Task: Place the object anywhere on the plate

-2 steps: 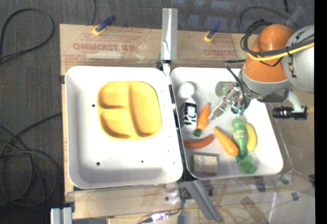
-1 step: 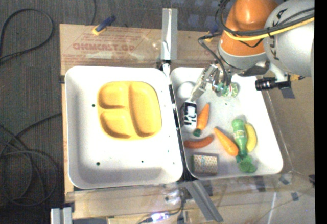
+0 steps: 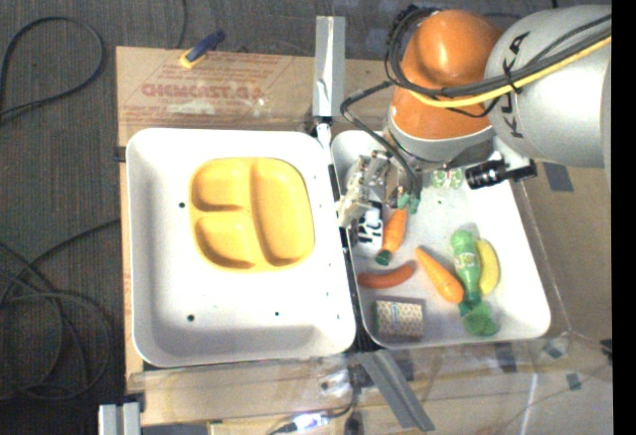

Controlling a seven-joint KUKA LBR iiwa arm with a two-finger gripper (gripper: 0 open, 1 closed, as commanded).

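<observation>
A yellow divided plate (image 3: 250,212) lies in the left white bin (image 3: 159,304). My gripper (image 3: 370,210) hangs low over the left part of the right bin (image 3: 527,309), close to the wall between the two bins. A small orange carrot with a green top (image 3: 395,229) lies right against the gripper's right side, and I cannot make out whether it is held. The arm's orange band (image 3: 447,51) and grey wrist hide the far part of the right bin.
Other items in the right bin are a second carrot (image 3: 440,274), a red chili-like piece (image 3: 388,275), a green bottle (image 3: 467,269), a yellow banana (image 3: 488,264) and a patterned block (image 3: 399,317). Cardboard (image 3: 199,90) lies behind the left bin.
</observation>
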